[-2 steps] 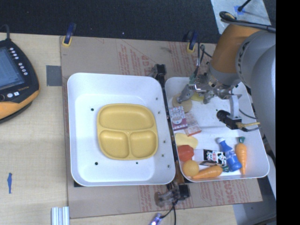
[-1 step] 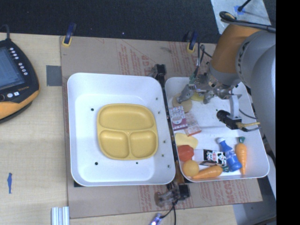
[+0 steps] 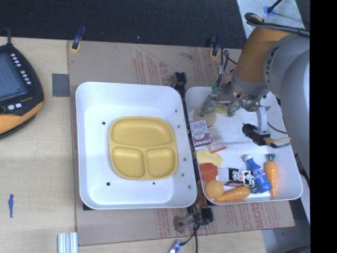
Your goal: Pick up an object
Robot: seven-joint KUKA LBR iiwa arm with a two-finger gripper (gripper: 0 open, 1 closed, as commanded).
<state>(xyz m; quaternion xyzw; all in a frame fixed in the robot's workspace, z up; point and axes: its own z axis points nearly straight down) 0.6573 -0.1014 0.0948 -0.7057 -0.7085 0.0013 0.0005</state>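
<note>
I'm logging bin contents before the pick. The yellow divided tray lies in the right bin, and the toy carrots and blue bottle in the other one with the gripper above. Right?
Not quite. The camera view shows the yellow divided tray in the left bin; the toy carrots and blue bottle lie in the right bin, with the gripper above its far end.

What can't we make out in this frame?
- claw: small and cluttered in the camera view; open or shut unclear.
- right bin: far corner hidden by the arm.
- packet: print too small to read.
- carrots: overlapped by the blue bottle.
</note>
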